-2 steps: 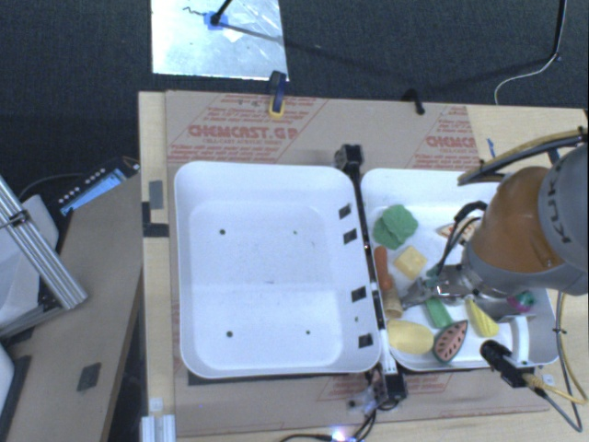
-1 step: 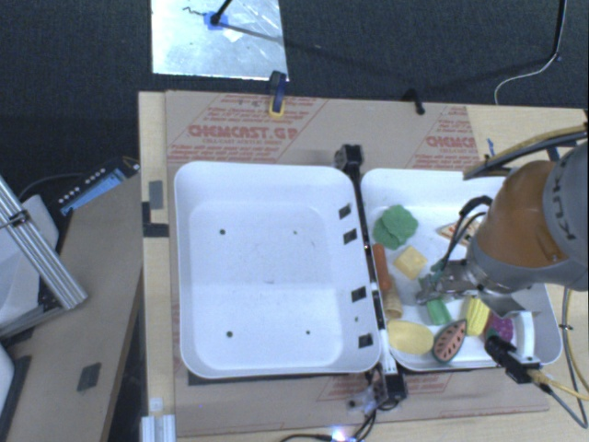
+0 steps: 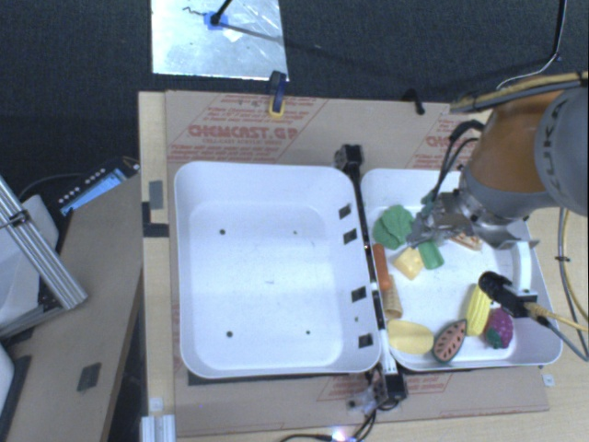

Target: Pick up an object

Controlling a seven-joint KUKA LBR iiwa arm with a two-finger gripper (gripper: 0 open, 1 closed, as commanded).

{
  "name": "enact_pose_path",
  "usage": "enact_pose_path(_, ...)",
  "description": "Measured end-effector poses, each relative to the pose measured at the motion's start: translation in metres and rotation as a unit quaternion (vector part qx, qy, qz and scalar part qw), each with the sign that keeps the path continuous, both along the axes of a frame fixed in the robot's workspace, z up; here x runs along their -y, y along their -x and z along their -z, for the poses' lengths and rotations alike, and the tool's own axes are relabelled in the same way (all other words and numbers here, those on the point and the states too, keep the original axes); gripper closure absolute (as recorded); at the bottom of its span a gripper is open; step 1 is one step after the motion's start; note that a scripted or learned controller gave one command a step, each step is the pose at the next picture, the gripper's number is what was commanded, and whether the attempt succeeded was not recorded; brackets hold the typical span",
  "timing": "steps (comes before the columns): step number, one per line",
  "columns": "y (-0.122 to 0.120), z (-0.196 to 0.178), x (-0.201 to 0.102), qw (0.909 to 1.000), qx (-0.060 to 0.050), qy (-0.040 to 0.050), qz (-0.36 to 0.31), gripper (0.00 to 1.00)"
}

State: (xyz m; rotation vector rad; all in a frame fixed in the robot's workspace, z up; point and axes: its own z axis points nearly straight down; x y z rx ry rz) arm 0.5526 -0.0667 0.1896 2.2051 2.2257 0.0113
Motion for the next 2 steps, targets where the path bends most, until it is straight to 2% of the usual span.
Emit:
enact_pose_path(1, -0.015, 0.005, -0.060, 1.0000, -0.004, -0.0012, 0.000, 1.00)
enact_pose_path(2, -0.016, -0.077, -0.108, 1.0000, -0.002, -0.0013, 0.000, 1.00)
